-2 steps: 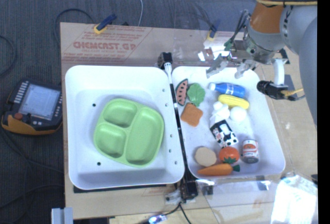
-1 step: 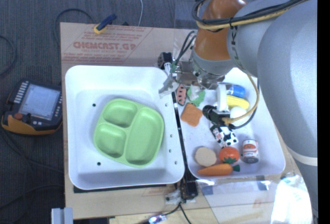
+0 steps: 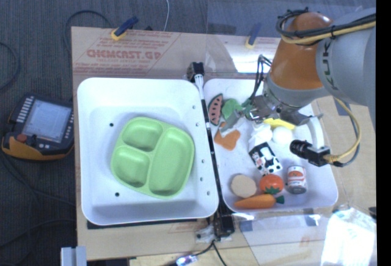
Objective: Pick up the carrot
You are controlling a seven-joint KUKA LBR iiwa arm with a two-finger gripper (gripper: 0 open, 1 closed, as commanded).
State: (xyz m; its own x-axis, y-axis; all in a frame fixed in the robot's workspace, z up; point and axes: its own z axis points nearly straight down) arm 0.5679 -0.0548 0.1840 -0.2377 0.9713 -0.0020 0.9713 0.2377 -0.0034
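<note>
Bright even light, soft shadows, slight blur

1. The carrot (image 3: 255,202) lies along the near wall of the right bin (image 3: 327,192), so there is little room on that side.
2. A tomato (image 3: 272,183) touches the carrot from behind, and a round biscuit (image 3: 244,185) sits just beside its left end.
3. A small can (image 3: 296,179) stands near the tomato's right.
4. The arm (image 3: 305,63) hangs over the bin's far half, above the toys there.
5. The left bin (image 3: 98,136) has open floor around a green divided plate (image 3: 153,156).
</note>
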